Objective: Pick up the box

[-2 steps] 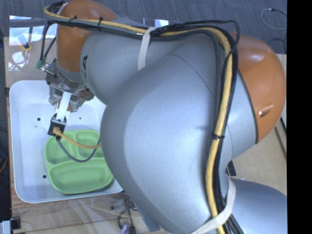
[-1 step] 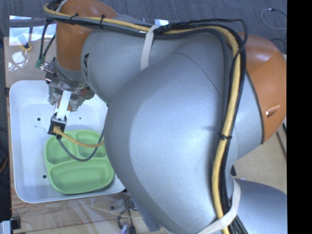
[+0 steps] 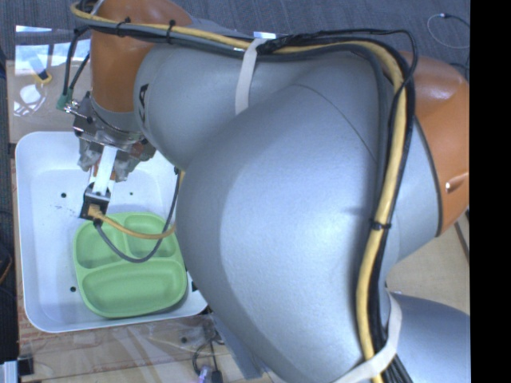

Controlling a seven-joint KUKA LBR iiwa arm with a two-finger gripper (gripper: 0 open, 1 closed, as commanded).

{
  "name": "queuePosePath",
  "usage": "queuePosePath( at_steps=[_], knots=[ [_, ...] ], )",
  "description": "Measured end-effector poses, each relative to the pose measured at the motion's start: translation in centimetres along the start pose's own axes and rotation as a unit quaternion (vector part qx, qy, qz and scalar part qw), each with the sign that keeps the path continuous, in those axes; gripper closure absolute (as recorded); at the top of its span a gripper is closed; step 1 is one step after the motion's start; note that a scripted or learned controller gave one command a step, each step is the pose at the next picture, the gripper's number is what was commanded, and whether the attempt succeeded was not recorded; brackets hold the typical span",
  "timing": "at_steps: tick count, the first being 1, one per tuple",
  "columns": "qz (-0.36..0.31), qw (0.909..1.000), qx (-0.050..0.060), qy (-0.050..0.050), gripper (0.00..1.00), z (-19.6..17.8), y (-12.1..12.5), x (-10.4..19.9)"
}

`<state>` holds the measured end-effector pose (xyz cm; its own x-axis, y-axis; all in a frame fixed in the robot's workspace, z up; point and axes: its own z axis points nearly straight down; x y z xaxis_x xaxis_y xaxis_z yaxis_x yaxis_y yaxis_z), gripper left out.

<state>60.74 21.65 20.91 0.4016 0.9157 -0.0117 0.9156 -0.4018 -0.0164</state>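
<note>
While the grey arm (image 3: 303,198) reaches in from the right and blankets most of the bench, we find its gripper (image 3: 104,162) hanging over the far part of the left bin (image 3: 32,214), just beneath the orange band (image 3: 120,46). Whether the gripper is open or closed we cannot tell from this slant. On the near side of the gripper, a green divided tray (image 3: 128,282) lies flat on the bin floor, close to the bin's near wall. Where the box lies we cannot tell, since the arm's bulk hides everything to the right. Its long axis is likewise beyond us. We judge the pick not yet made. The one relation the coming move turns on, which way the box lies from the gripper, is unsettled. If the box sits under the arm, it would lie to the gripper's right.
</note>
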Motion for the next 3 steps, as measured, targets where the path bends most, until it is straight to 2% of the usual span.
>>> queuePosePath(
  at_steps=[1,2,3],
  knots=[
    [0.026,0.9996,-0.006,0.005,1.00,11.7,1.8,1.2],
    [0.047,0.9989,-0.006,0.005,1.00,1.1,4.4,1.8],
    [0.084,0.9964,-0.005,0.005,1.00,-0.2,4.3,2.1]
  ],
)
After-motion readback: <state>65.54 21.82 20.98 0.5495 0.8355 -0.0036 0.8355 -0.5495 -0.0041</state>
